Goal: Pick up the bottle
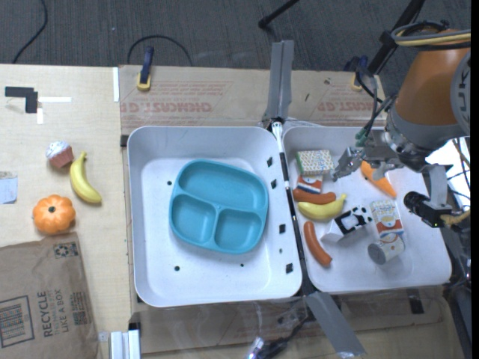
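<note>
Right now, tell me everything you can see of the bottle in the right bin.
The bottle lies on its side near the front right of the right bin, its grey round end facing the front. The body looks white with an orange-and-blue printed label showing a cartoon face; the material looks like plastic or carton, hard to tell. It rests on the bin floor, just right of a small black-and-white toy, possibly touching it. The gripper is further back, apart from the bottle.

Two bananas (84,179) (322,208), two sausages (315,197) (317,244), two bins (142,223) (441,264), one bottle (385,232).
</note>
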